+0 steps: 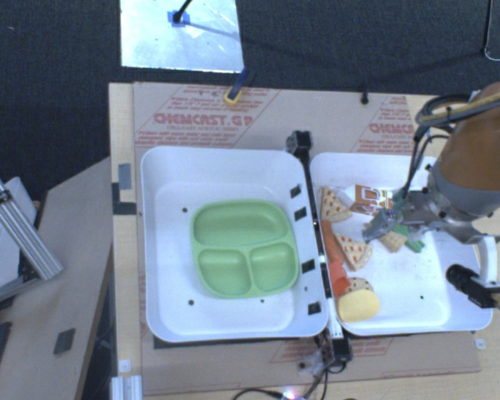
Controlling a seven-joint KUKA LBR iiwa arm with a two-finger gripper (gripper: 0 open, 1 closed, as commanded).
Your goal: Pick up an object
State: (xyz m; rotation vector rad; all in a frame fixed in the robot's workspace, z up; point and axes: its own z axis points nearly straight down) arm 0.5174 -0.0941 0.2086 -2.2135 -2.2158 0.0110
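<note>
The right white bin (433, 307) holds several toy foods. A pizza slice (333, 204) lies at its upper left and another pizza slice (352, 250) nearer the middle. An orange carrot (332, 257) runs along the left wall, with a yellow piece (358, 304) below it. A small orange-and-white box (369, 197) sits near the back. My gripper (387, 222) reaches in from the right and hangs low over a tan piece (392, 242) and a green piece (414, 242).
The left white bin (162, 223) carries a green three-compartment plate (242, 247). Black clips (300, 144) join the two bins along the divider. A silver sheet (179, 22) lies beyond the bench. The arm's grey and orange body (475, 165) overhangs the right bin's far right side.
</note>
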